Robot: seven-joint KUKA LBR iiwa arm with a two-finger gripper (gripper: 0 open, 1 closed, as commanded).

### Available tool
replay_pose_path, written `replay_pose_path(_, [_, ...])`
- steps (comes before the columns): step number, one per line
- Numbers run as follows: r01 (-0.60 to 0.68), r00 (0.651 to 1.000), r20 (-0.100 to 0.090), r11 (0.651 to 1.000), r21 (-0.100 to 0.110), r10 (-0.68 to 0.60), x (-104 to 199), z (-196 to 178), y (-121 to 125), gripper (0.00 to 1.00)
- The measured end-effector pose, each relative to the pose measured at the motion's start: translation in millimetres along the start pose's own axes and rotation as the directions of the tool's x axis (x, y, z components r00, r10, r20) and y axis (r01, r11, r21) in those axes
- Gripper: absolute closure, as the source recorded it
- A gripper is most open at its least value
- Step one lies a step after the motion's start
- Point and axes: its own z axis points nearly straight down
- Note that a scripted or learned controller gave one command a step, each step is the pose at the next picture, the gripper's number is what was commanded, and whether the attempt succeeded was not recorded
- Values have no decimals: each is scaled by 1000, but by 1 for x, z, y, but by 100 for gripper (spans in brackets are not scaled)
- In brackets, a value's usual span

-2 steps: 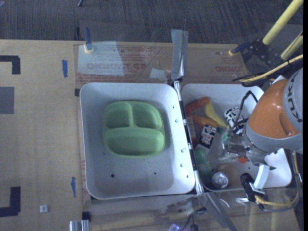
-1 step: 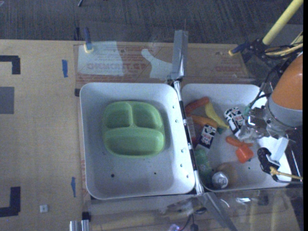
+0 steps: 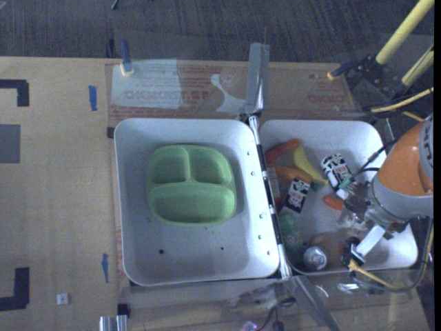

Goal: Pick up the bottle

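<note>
On my feed the grey arm with its orange band [image 3: 405, 167] comes in from the right edge of the frame, and the gripper [image 3: 350, 216] sits low over the middle of the shallow white bin on the right [image 3: 372, 127]; it is too blurred for me to tell whether it is wide or narrow, and I see nothing held in it. What I read as the green plastic bottle [image 3: 289, 230] lies along that bin's left wall, towards the lower part, well apart from the gripper. Just right of it, near the bin's lower edge, stands a dark can with a silver top [image 3: 315, 258]. Higher up lie an orange carrot-shaped toy [image 3: 284, 150], a yellow banana-shaped toy [image 3: 306, 163] and two black-and-white patterned blocks [image 3: 335, 167]. The shallow white bin on the left [image 3: 131, 205] holds a green divided plastic plate [image 3: 191, 185]. Both bins rest on the tan desk [image 3: 48, 205].
</note>
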Motion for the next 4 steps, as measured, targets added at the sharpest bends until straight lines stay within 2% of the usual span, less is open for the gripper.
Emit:
replay_pose_path(1, [-74,997,3,997,0,74,7,0,21,100])
replay_pose_path(2, [57,998,3,998,3,-57,-19,-107,7,100])
replay_pose_path(3, [58,998,3,998,4,-58,-18,-106,7,0])
replay_pose_path(4, [-11,1000,1,1000,-1,11,31,-7,-27,0])
